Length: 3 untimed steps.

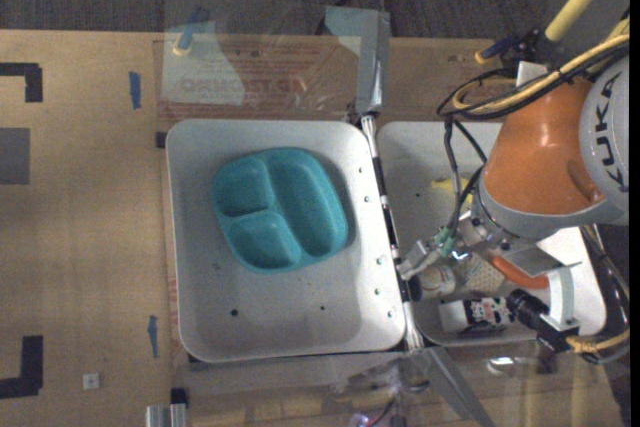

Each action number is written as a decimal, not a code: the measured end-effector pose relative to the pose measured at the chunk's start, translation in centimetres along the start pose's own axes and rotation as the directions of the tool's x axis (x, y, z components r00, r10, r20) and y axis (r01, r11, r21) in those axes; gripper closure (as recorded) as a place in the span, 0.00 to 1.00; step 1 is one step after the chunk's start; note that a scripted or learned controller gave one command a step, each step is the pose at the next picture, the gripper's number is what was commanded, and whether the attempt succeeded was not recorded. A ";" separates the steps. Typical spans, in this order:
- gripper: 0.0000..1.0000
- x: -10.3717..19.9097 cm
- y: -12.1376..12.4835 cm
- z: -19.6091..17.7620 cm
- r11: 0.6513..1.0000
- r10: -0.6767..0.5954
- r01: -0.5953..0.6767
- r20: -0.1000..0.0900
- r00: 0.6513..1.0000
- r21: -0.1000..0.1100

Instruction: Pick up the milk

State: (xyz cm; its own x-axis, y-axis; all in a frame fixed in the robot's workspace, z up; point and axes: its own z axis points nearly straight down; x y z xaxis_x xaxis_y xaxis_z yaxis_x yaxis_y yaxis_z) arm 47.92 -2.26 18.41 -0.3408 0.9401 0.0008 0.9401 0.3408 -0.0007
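The gripper [432,267] hung over the right bin's [420,155] front-left corner, beside what looked like the milk [487,311]; its grip state couldn't be told.

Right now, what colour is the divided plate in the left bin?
Teal, the divided plate, seen in the camera view.

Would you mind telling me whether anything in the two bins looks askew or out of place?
The milk carton lies on its side near the right bin's front wall. The teal plate sits slightly rotated in the left bin.
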 end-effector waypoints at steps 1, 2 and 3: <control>0.00 6.4 2.8 0.0 0.988 -0.154 0.154 0.002 0.988 -0.002; 0.00 3.9 3.0 -15.4 1.000 0.000 0.000 0.002 1.000 -0.002; 0.00 -3.4 12.4 -14.2 1.000 -0.018 0.018 0.004 1.000 -0.004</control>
State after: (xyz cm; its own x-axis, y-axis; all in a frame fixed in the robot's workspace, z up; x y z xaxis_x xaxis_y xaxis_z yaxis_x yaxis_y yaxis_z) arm 60.72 -1.21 32.64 -0.3577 0.9338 -0.0029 0.9338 0.3577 0.0034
